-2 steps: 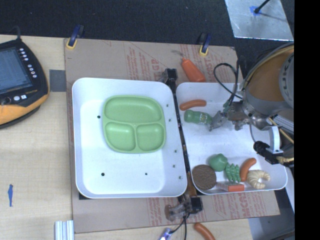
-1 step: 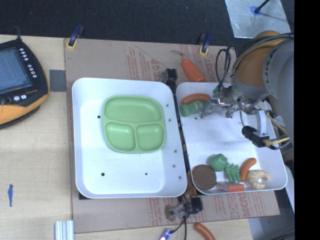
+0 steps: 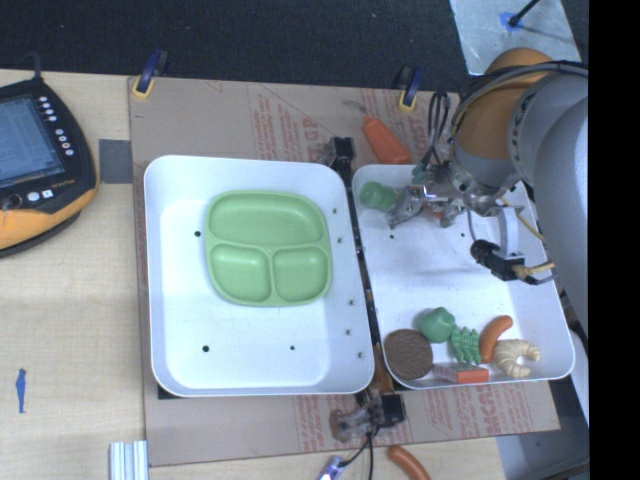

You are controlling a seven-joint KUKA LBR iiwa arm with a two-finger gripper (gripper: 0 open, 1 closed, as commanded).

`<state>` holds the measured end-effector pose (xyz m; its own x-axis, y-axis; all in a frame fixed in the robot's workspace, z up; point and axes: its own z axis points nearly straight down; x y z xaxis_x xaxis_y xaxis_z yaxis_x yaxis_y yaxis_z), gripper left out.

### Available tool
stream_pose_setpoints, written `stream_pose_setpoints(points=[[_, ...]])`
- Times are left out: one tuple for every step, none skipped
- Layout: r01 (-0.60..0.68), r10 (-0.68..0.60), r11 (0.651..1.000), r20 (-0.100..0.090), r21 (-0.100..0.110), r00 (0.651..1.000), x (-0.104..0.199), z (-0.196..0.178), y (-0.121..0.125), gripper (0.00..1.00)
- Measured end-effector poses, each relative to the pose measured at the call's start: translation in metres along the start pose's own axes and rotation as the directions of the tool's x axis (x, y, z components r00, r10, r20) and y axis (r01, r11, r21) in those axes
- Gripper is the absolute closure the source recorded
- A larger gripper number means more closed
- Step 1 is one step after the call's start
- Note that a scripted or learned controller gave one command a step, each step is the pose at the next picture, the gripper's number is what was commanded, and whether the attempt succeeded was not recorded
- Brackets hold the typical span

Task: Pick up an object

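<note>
Step in hand: reaching; the arm [image 3: 520, 118] came in from 3 o'clock and hung over the far part of the right bin [image 3: 440, 278], so I judged the pick not yet made.
Hand: the hand [image 3: 425, 200] sat low at about 12 o'clock of the right bin; nothing showed between its fingers, and whether they stood apart or closed I could not tell.
Nearest object: a small green piece [image 3: 377, 196] lay at about 11 o'clock of the right bin, just beside the hand on its 9 o'clock side; whether they touched was unclear.
Other candidates: at about 6 o'clock of that bin lay a brown round cookie [image 3: 408, 352], a green pepper-like toy [image 3: 436, 323], a green ridged piece [image 3: 464, 345], an orange sausage shape [image 3: 494, 336] and a pale croissant [image 3: 516, 356], close together.
Left bin: the left bin [image 3: 180, 268] held a green divided plate [image 3: 268, 247].
Off the bins: an orange carrot [image 3: 384, 141] lay on the surface beyond the right bin.
Next move: likely to centre over the green piece, then close and lift; the bin wall close by could crowd the fingers.
</note>
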<state>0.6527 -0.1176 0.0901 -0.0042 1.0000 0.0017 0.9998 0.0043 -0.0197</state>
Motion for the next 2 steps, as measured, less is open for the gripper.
stream_pose_setpoints(points=[[0.004, -0.004, 1.000, -0.001, 0.002, 1.000, 0.000, -0.011, 0.000, 1.00], [0.000, 0.000, 1.000, 0.002, -0.014, 1.000, 0.000, 0.000, -0.077, 1.00]])
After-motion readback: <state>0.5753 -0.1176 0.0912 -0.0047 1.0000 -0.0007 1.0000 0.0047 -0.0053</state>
